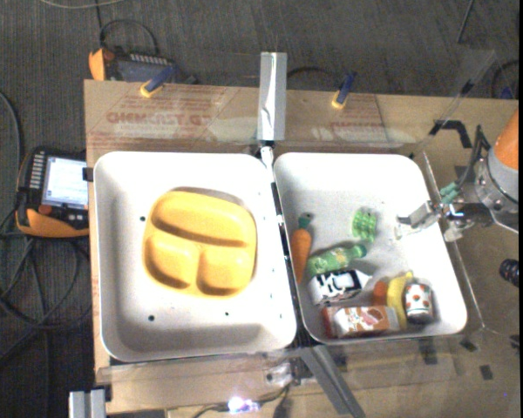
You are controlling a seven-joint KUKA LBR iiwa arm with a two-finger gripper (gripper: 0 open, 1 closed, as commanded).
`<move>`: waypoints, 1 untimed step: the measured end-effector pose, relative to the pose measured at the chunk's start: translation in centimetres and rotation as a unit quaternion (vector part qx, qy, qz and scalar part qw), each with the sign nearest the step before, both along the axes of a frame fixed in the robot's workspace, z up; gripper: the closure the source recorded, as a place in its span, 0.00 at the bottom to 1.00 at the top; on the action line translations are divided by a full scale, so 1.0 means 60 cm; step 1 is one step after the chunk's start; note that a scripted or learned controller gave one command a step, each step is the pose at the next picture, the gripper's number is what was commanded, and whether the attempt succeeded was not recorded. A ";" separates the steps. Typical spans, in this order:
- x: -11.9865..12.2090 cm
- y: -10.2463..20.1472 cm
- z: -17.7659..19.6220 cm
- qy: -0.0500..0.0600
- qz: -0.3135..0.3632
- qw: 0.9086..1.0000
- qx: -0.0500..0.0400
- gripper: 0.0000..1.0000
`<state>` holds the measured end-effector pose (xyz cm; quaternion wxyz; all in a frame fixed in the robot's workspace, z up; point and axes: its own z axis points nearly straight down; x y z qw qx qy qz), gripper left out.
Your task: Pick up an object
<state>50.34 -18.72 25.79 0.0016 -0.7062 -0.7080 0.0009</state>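
Grey robot arm's jaws (416,219), whether spread or closed I cannot tell, hover at the right white bin's (349,165) right edge; orange plastic carrot (300,247) and packaged groceries crowd its near edge, awaiting picking

The two bins (113,259) look like smooth white plastic with a soft sheen; the yellow divided tray (200,240) in the left one is glossy moulded plastic; the carrot (300,249) and green bottle (336,258) have a shiny plastic look; the small can (417,301) seems metal with a printed label; the desk (192,120) top is matt brown, like board under clear film; the floor (35,77) is rough dark carpet.
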 end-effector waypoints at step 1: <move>0.081 -0.007 -0.186 0.000 0.032 0.999 0.000 0.00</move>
